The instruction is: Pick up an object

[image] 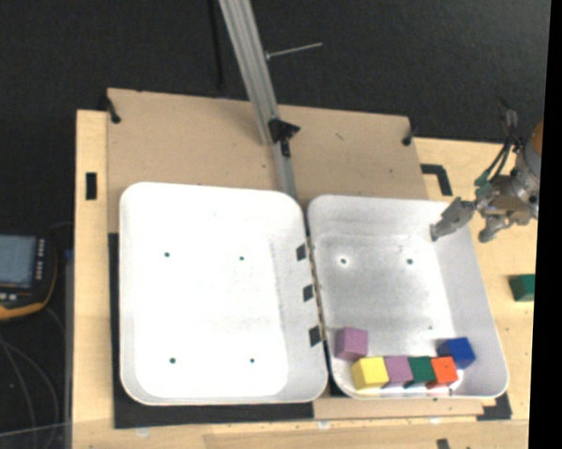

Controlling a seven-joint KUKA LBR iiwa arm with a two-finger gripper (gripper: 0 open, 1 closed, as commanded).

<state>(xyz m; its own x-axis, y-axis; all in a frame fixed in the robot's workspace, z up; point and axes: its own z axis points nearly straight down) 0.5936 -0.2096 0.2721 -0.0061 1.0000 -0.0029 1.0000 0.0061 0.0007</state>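
Blocks (405, 364) lie packed along the right bin's (384, 234) bottom wall, lower right of frame: yellow, purple, green, orange, blue, one purple just above. Bare floor lies above them. The gripper (474, 224) hangs at the bin's upper right rim, jaws spread, holding nothing; the blocks lie down-frame, slightly left.
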